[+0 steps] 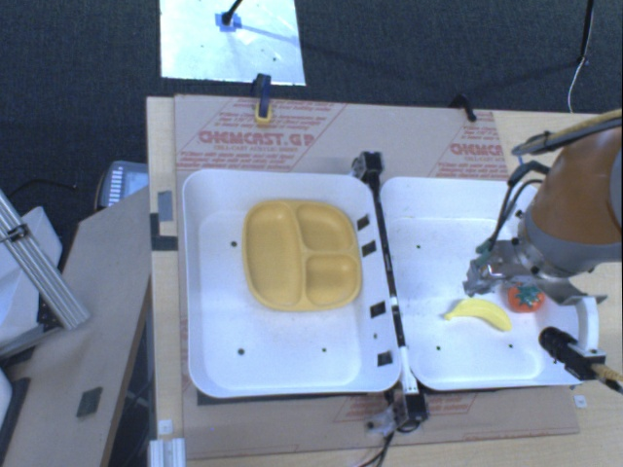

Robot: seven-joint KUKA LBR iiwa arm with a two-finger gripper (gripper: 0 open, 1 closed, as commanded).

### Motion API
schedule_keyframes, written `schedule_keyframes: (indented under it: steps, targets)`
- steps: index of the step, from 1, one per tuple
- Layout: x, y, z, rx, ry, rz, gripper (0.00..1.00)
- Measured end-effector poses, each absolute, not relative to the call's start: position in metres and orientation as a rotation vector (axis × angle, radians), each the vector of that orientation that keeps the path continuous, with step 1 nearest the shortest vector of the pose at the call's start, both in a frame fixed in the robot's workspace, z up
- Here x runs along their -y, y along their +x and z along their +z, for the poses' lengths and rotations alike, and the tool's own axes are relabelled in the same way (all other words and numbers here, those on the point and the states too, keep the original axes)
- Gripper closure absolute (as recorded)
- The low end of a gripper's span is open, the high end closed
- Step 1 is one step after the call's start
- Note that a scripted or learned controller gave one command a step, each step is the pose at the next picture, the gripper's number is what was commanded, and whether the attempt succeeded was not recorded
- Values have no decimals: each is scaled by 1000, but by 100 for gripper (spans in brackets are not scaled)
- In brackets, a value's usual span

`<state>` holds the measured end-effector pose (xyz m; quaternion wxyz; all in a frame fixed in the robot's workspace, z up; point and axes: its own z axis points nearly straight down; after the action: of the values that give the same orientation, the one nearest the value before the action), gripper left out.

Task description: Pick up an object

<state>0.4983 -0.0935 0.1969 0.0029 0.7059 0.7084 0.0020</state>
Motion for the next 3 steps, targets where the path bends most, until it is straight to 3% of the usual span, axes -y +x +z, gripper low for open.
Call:
schedule_keyframes:
  steps: [1, 2, 3]
  targets:
    - [94, 500, 219, -2223, 2214, 4, 100]
    - [43, 497, 227, -2232, 2210, 5, 100]
    - [-9, 511, 224, -2233, 2210, 5, 100]
